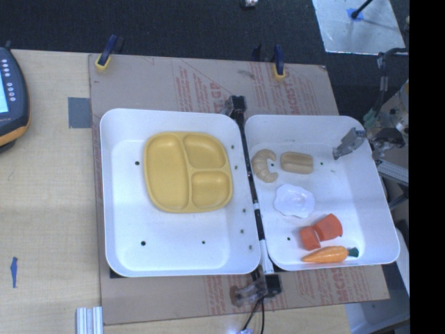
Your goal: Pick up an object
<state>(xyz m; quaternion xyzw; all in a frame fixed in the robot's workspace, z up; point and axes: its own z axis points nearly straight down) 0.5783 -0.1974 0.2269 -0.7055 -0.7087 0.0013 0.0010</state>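
- At the right edge of the camera view, the gripper [345,147] hangs over the upper right corner of the right bin [361,207]; it shows as a small grey piece, and whether its jaws are open or closed I cannot tell. Nothing is visibly held in it.
- In the right bin's upper part, a pale croissant-shaped piece [264,165] lies close to the bin's left wall, with a tan bread roll [297,162] just beside it on the right. The roll is the nearest object to the gripper, yet lies apart from it.
- Below those two, near the bin's middle, lies a white, glossy, rounded object [293,201]; what it is cannot be made out.
- Lower still, a red-orange piece [320,231] rests toward the bin's lower edge, seemingly two chunky parts joined or touching.
- At the bin's bottom edge, a toy carrot [328,255] lies on its side, its green end pointing right.
- In the left bin [125,207], a yellow divided plate [188,170] sits in the upper middle, with three compartments: one long on the left, two smaller on the right.
- Both bins rest side by side, touching, on a cardboard sheet [208,82] laid on the wooden tabletop [49,207], with blue clamps [279,60] at the sheet's far edge.
- On the tabletop's far left, a handheld control pendant [10,96] lies partly cut off by the frame.
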